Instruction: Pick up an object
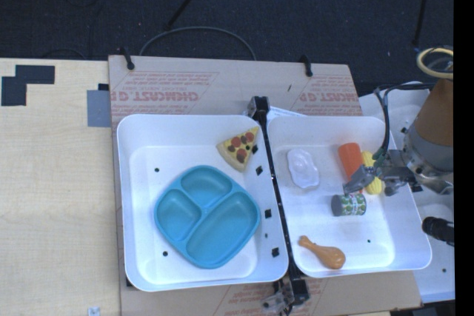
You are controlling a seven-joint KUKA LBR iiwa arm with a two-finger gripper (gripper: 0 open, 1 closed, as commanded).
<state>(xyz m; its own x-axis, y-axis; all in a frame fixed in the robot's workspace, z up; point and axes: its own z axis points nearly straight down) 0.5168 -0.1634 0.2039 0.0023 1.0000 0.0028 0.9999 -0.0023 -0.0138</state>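
Right bin point(415, 260), near edge: a toy drumstick point(324, 252) lies flat, well apart from the other things and untouched

Right bin, middle: a small can point(349, 204) lies on its side, grey end toward the left bin. The gripper point(364, 178) hangs just over it, reaching in from the bin's right wall. Its dark fingers sit between the can and an orange cylinder point(350, 158); a yellow piece point(373, 183) shows just beside them. Whether the gripper is spread or clenched cannot be told from this slant, and nothing is seen plainly between its fingers

Right bin, toward the divider: a whitish, pale lump point(302, 168) rests on the floor, apart from the gripper

Left bin point(126, 159): a blue plate point(207, 215) with three compartments fills the near middle. A pizza slice point(239, 148) lies at the far right corner, near the divider

Arm point(435, 131): the orange band and grey wrist stand over the right bin's far right edge

Finding on progress: the pick is not done. Every object rests on a bin floor; none is lifted. The likely target is the can, the orange cylinder or the yellow piece, all crowded by the gripper; which one cannot be settled. Left to do, in my judgement: secure one object and raise it clear. Risk: the crowding may cause a nudge in place of a grasp
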